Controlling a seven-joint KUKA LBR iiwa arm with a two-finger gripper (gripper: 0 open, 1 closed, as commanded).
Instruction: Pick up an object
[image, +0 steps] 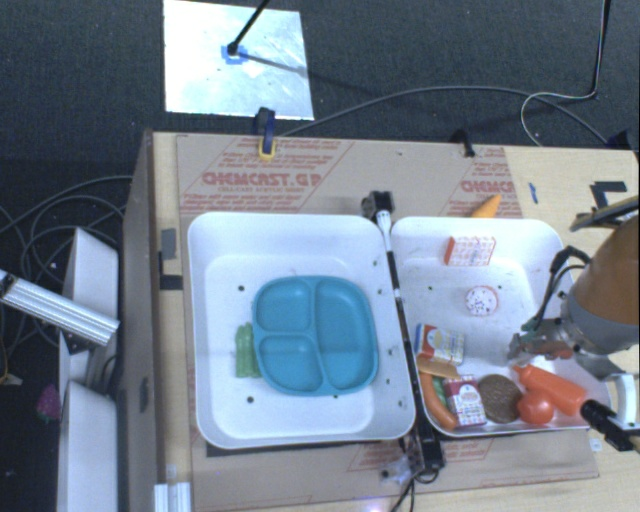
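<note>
Whether the jaws are parted or closed cannot be told, for the gripper (540, 347) is a dark blur low in the right bin (540, 238), under the grey wrist with its orange band at the right edge. Just beside it, along that bin's front wall, lie an orange carrot (556, 388), a red tomato (536, 408), a brown round patty (498, 398) and a small red-and-white carton (465, 402), with a striped packet (441, 343) behind them, a round white disc (482, 300) mid-bin and an orange-and-white box (470, 250) toward the back. Across the divider, the left bin (225, 250) holds a blue sectioned plate (315, 334) with a green piece (245, 351) touching its left edge.
</note>
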